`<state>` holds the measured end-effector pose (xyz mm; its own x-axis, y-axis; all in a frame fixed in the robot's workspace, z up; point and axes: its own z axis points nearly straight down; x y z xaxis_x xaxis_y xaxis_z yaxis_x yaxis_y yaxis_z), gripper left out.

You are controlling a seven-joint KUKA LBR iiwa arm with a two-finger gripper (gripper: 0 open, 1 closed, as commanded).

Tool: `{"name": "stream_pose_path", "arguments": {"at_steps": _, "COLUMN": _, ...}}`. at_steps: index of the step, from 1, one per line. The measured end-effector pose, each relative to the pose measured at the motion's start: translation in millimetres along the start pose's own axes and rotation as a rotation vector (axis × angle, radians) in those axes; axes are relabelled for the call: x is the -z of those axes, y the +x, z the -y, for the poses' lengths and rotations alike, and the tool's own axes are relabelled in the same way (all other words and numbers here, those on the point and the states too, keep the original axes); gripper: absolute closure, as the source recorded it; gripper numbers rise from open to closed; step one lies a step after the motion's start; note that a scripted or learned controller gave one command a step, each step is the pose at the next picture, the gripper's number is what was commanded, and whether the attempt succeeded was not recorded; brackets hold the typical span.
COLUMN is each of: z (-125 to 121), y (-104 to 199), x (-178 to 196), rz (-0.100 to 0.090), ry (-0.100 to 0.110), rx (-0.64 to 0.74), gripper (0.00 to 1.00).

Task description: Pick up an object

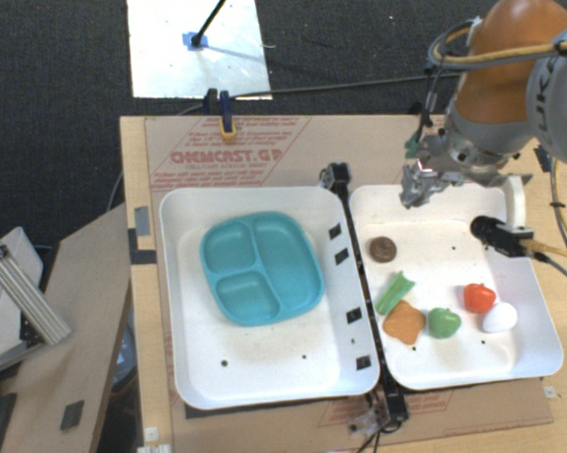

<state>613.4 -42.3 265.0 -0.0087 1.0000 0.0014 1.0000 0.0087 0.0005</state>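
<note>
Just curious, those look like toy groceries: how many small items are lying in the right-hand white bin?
6: a brown round piece at the left, a green strip, an orange piece, a green one, a red one and a white one. None looks hidden.

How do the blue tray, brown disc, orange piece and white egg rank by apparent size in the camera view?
1. blue tray
2. orange piece
3. white egg and brown disc: too alike to rank.
</note>
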Motion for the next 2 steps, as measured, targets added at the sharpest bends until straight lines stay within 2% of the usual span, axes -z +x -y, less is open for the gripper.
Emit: {"name": "stream_pose_path", "arguments": {"at_steps": 2, "z": 12, "y": 110, "x": -23, "rz": 0.000, "ry": 0.000, "rx": 0.000, "gripper": 1.00}}
